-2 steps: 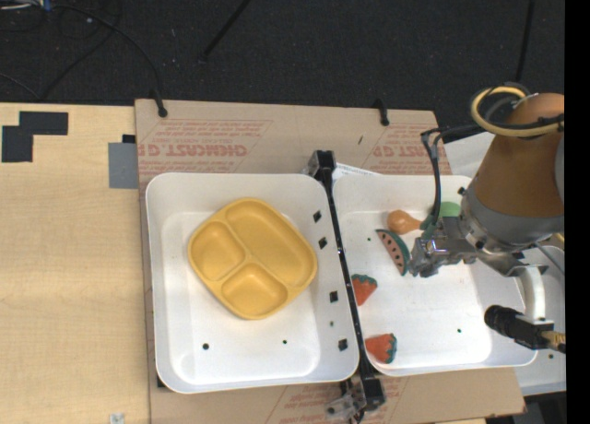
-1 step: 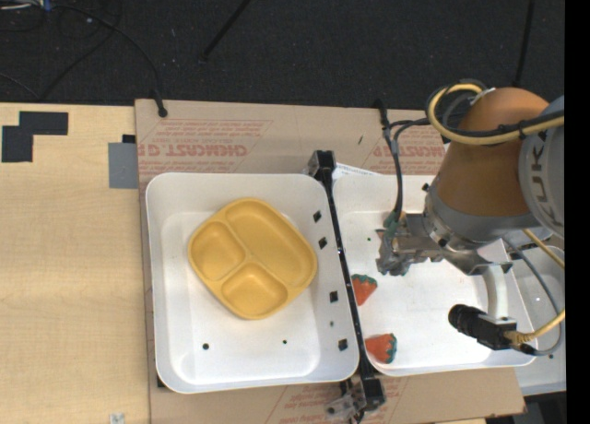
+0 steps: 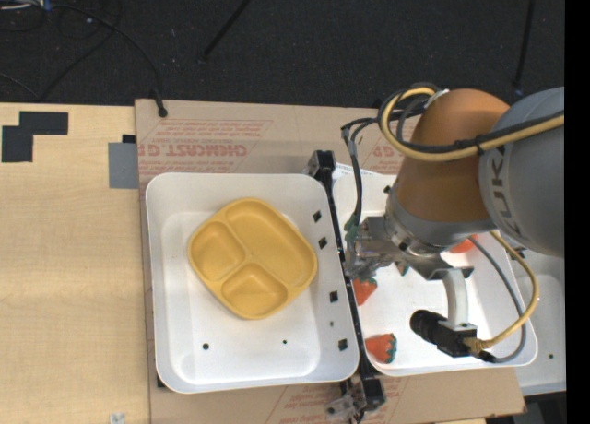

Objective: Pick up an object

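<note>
Yellow 3-compartment plate (image 3: 253, 257), plain, in white bin (image 3: 175, 321) left of claw (image 3: 369, 261). Orange-red items w/ teal bits (image 3: 380, 347) below claw, white bin (image 3: 406, 362). Arm grey, orange band (image 3: 456, 150). Bench tan.

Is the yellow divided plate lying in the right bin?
No, the yellow plate lies in the left bin, while the arm works over the right bin.

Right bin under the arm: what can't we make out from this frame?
- Gripper: the camera view leaves it tucked under the wrist, dark and cluttered, so its grasp state is unreadable.
- Orange object beside the gripper: partly covered, identity unclear.
- Orange-and-teal object near the front wall: too small to identify.
- Red-orange piece: mostly behind the arm.
- Right bin: most of its floor is covered by the arm.
</note>
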Tool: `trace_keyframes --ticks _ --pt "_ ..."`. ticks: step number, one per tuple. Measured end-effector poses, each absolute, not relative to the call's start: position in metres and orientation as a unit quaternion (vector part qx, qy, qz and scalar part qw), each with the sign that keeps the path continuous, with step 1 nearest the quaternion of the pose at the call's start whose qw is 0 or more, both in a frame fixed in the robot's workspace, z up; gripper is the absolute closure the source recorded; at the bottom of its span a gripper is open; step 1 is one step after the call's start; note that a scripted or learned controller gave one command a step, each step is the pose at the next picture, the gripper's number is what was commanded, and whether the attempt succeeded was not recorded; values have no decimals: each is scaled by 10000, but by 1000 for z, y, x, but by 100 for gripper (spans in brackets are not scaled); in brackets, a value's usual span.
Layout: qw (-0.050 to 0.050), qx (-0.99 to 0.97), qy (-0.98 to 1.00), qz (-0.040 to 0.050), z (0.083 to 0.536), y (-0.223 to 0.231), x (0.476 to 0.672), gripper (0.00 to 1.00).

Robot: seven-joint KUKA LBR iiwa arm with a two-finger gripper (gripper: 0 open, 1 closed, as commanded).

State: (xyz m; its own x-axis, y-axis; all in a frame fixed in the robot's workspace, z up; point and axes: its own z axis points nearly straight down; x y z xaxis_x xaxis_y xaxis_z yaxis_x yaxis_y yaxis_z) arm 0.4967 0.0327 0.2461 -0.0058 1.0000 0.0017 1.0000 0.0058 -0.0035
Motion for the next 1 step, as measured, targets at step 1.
trace_keyframes --ticks 1 --pt "28 -7058 -7084 25 227 85 493 100"
